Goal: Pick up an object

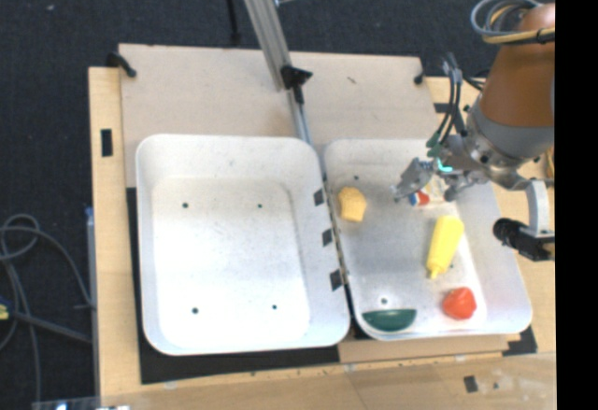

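A: Your hand (pixel 428 182) hangs over the right bin (pixel 374 161), near its back; I can't tell its state (it's blurred).

B: And the objects?

A: All in that bin: a small red-and-white item (pixel 420 199) just beside the hand, a yellow lump (pixel 352 205), a yellow bottle (pixel 444 245), a red piece (pixel 459 303), a green piece (pixel 390 318).

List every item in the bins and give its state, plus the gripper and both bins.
Gripper: over the right bin's upper part, holding nothing that shows.
Yellow bottle: lying flat, tilted, right bin.
Yellow lump: resting near the right bin's left wall.
Red ball: resting, lower right corner.
Green bowl: at the front rim.
Left bin: nothing in it.
Right bin: holds all four items.
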Robot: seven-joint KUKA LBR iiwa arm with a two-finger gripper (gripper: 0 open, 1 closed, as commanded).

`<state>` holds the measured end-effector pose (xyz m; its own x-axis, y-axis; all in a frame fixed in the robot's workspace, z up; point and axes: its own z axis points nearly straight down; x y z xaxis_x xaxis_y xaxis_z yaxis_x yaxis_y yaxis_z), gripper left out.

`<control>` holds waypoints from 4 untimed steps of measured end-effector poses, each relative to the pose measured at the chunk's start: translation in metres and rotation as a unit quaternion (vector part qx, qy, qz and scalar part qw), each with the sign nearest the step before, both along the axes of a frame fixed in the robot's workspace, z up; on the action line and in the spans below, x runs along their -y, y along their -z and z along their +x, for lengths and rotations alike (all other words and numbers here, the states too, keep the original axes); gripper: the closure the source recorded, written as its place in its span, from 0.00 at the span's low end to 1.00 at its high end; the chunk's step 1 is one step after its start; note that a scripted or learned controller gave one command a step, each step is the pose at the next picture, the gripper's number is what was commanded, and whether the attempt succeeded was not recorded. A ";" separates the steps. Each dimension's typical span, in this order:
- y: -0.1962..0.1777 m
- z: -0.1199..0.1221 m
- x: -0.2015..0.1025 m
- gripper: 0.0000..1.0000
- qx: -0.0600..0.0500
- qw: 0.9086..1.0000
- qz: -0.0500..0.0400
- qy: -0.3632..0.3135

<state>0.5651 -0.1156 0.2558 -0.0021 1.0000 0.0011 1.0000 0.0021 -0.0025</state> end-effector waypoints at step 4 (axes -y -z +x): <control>0.142 0.000 0.002 0.00 0.000 1.000 -0.001 0.004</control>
<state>0.5653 -0.1178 0.1138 0.0067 1.0000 -0.0018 1.0000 -0.0067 -0.0033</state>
